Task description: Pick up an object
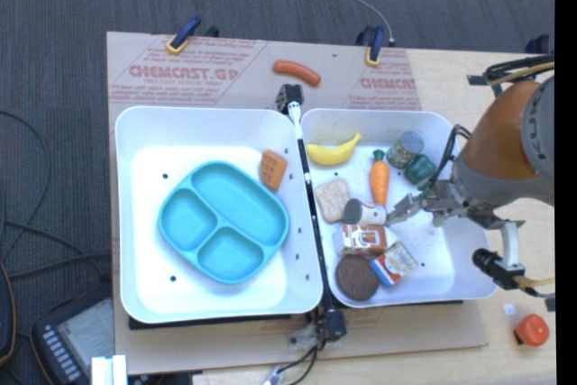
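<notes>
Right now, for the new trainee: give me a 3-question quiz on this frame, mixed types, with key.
1. True or false: the blue divided plate lies in the same bin as the banana.
2. Multiple choice: the hot dog lies A) in the left bin, B) in the right bin, C) on the board behind the bins.
3. Fill in: the gripper is over the ____ bin, near the carrot.

Key: 1 false; 2 C; 3 right.
</notes>
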`<state>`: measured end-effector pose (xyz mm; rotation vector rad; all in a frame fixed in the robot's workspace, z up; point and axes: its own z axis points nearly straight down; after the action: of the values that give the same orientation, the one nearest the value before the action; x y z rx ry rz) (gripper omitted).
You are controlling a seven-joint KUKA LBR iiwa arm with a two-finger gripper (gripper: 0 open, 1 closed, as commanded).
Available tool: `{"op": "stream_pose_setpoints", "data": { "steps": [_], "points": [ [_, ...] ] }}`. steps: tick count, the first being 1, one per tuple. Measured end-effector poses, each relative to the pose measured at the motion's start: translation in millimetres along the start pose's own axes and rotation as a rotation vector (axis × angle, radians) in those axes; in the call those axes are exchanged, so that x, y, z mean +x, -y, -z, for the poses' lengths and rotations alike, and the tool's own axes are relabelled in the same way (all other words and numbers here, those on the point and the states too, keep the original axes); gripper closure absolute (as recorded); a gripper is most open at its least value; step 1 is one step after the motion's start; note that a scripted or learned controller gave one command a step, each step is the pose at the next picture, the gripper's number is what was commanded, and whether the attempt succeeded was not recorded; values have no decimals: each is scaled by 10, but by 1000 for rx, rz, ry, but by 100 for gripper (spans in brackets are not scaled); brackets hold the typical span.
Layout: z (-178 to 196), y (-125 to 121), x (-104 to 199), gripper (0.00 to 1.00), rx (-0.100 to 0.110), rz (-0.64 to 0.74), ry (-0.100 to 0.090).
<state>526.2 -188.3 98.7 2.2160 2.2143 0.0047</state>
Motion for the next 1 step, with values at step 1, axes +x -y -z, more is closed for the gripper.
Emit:
{"op": "stream_pose_setpoints", "data": {
  "steps": [1],
  "points": [
    [95, -2, 1, 100, 1, 0, 0]
  ]
}}
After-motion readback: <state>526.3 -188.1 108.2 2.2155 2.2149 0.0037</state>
